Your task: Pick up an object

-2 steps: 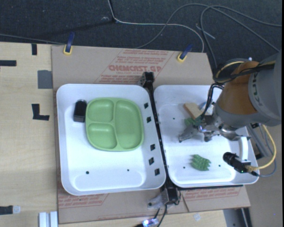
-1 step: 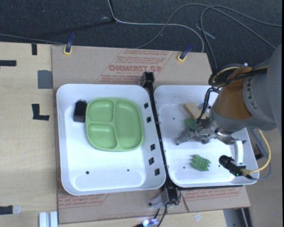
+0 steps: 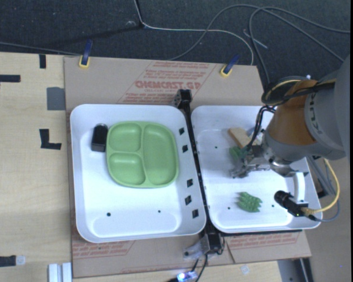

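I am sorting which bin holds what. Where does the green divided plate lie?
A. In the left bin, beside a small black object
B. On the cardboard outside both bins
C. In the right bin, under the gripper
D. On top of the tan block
A: the green divided plate lies flat in the left bin, with the small black object at its left edge; the gripper is over the right bin.

Red "CHEMCAST GP" print, cardboard sheet point(image 3: 165, 81)
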{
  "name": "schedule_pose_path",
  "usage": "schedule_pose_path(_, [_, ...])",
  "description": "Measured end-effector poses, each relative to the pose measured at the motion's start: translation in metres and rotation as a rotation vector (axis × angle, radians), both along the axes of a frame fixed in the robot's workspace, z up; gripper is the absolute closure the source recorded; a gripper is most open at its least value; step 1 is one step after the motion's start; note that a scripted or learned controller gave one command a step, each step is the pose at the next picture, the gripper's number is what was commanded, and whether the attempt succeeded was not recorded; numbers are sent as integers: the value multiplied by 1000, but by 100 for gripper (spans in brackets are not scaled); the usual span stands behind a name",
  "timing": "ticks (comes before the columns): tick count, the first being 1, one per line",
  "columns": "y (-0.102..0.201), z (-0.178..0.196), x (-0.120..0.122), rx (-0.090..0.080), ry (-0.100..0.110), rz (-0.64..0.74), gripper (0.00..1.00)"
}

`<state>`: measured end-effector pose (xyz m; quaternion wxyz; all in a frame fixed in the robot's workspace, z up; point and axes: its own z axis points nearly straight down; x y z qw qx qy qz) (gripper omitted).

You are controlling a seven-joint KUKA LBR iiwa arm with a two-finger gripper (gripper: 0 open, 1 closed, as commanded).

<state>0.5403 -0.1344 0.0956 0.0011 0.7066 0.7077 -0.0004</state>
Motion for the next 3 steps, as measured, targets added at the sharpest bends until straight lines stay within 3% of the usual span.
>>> schedule_pose_path(3, [2, 167, -7, 1, -3, 0, 100])
